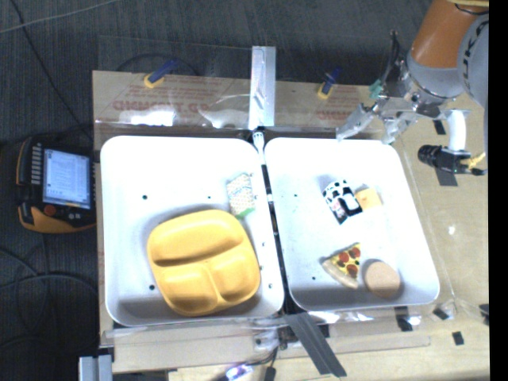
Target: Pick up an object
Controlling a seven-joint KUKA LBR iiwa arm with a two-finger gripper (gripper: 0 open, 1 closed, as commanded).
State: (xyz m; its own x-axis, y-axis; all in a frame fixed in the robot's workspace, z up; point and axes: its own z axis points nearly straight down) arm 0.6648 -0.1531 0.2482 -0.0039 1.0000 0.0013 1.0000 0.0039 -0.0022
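I see my hand [379, 119] empty, fingers spread, at upper right; the pizza slice [344, 264] touching the cookie [382, 277] risks a fouled grasp.

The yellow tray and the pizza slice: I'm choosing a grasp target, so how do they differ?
The yellow tray is far bigger than the pizza slice. The tray lies in the left bin; the slice lies in the right bin, next to a tan round piece. The tray is plain yellow with compartments; the slice is a wedge with red spots. Both lie flat.
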